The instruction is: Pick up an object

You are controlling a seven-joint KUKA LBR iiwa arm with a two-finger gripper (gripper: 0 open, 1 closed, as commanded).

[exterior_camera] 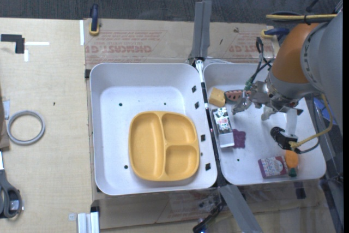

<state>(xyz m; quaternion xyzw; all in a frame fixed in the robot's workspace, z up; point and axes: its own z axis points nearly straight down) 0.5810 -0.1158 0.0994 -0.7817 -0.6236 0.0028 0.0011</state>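
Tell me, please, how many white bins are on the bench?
2: the left bin holds a yellow divided plate; the right bin holds small items under the arm.

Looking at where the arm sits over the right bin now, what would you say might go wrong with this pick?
1. The end effector hangs near the yellow block and the watermelon slice, which lie close together; closing there may nudge one or catch both.
2. Those items sit near the right bin's wall, so a finger may strike it.
3. The arm's yellow cable loops low above the carrot and could drag it.
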